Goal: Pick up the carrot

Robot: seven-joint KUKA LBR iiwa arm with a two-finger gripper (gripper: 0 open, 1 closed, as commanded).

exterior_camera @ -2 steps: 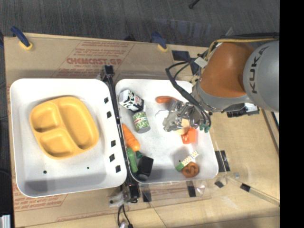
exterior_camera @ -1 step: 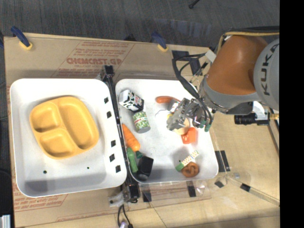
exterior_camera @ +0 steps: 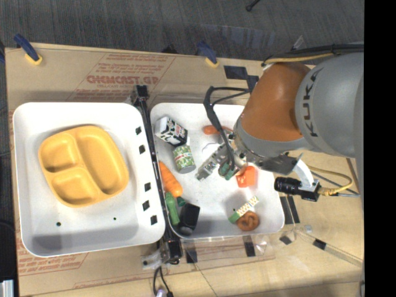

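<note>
Two white bins point(exterior_camera: 37, 228) sit side by side. One yellow divided tray point(exterior_camera: 83, 164) lies in the left one. The right bin holds one carrot point(exterior_camera: 169, 177), one green can point(exterior_camera: 184, 158), one black-and-white carton point(exterior_camera: 170, 130), one pretzel point(exterior_camera: 248, 220) and one black block point(exterior_camera: 188, 218).

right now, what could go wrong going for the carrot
1. The carrot lies against the bin's left wall, so a finger may hit the wall instead of sliding beside it.
2. A green can and a green and black object sit close by, so the gripper could knock or grab one of those instead.
</note>
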